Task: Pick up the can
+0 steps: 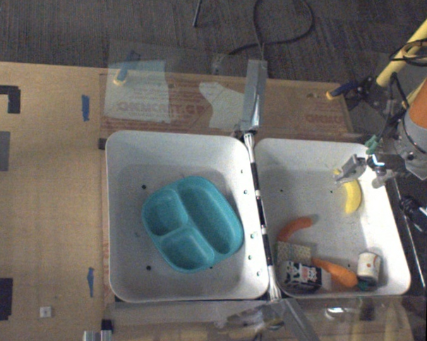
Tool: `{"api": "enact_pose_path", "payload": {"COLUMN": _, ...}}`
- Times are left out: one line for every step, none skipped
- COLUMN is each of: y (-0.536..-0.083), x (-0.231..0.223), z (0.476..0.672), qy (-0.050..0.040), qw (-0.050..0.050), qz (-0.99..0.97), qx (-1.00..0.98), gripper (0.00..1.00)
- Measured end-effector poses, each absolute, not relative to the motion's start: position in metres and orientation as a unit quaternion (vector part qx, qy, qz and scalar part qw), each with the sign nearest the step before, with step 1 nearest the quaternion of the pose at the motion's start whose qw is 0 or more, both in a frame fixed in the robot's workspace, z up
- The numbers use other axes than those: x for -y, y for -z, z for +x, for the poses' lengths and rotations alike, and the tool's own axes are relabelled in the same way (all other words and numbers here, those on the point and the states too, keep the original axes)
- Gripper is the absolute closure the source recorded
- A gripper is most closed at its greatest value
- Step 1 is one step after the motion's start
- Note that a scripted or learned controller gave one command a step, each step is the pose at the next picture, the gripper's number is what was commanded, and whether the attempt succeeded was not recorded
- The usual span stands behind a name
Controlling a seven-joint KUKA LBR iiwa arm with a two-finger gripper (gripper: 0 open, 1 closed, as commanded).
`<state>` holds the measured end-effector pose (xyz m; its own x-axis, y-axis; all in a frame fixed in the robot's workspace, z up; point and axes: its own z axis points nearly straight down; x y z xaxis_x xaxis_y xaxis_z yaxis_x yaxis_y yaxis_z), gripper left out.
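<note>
The can (368,265) is small and whitish with a darker band, and it lies in the near right corner of the right bin (320,158). My gripper (364,173) hangs over the far right part of that bin, well behind the can. It is open, with nothing between its fingers (348,167). A yellow banana (351,198) lies just below the fingertips.
An orange carrot (336,273) lies next to the can on its left, beside a black-and-white carton (299,274). A second orange piece (295,227) lies mid-bin. The left bin (119,219) holds a teal divided plate (191,222). Cables and clamps crowd the far right.
</note>
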<state>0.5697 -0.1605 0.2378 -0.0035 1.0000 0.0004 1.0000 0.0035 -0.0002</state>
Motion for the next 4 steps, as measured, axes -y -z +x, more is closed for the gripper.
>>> {"api": "enact_pose_path", "payload": {"y": -0.094, "x": 0.098, "z": 0.594, "qy": 0.0013, "qw": -0.002, "qz": -0.651, "qx": 0.759, "gripper": 0.00}}
{"api": "enact_pose_path", "payload": {"y": -0.104, "x": 0.102, "z": 0.594, "qy": 0.0021, "qw": -0.003, "qz": -0.654, "qx": 0.756, "gripper": 1.00}}
{"api": "enact_pose_path", "payload": {"y": -0.184, "x": 0.064, "z": 0.537, "qy": -0.0003, "qw": 0.000, "qz": -0.812, "qx": 0.583, "gripper": 1.00}}
{"api": "enact_pose_path", "payload": {"y": -0.184, "x": 0.064, "z": 0.537, "qy": -0.0003, "qw": 0.000, "qz": -0.812, "qx": 0.583, "gripper": 0.00}}
